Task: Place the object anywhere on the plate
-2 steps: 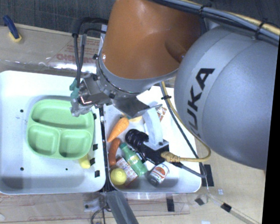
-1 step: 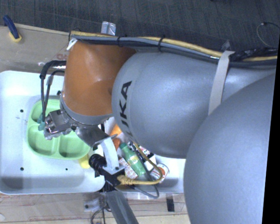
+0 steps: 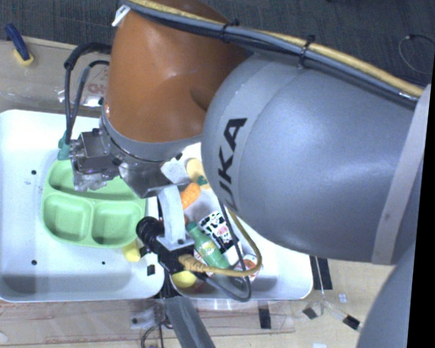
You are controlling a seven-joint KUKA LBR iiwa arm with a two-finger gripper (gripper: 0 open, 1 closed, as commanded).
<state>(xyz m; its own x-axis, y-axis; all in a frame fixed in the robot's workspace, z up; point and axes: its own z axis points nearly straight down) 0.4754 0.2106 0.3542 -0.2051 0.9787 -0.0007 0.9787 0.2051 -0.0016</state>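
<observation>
While the arm (image 3: 282, 137) looms over both bins, gripper (image 3: 88, 166) above green plate (image 3: 91, 215) — jaw state unreadable.

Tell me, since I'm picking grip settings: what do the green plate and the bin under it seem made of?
Green plate: likely molded plastic, matte to satin, judging by its uniform color and rounded compartment ridges. White bin: probably smooth, slightly glossy plastic, with soft highlights along its curved walls; painted metal can't be excluded.
</observation>
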